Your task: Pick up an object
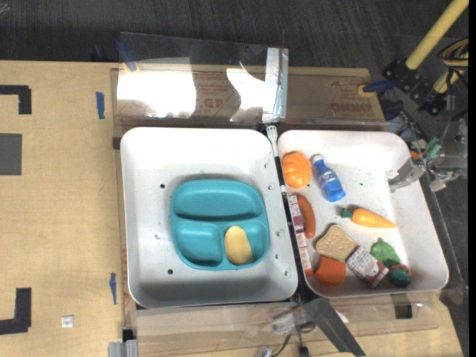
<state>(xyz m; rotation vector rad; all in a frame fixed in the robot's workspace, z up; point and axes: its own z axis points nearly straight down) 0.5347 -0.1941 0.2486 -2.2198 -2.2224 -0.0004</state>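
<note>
Camera view shows a glossy orange carrot point(370, 217) with a green stub, tapered, lying in the right bin point(372, 143) beside a tan bread slice point(335, 242). At that bin's right rim sits the hand point(416, 166); its grip cannot be told.

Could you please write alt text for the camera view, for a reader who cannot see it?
Two white bins sit side by side on a bench: the left bin holds a teal divided tray with a yellow potato in one compartment. The right bin holds toy food, including a carrot, a blue bottle, an orange pepper and a bread slice.
</note>
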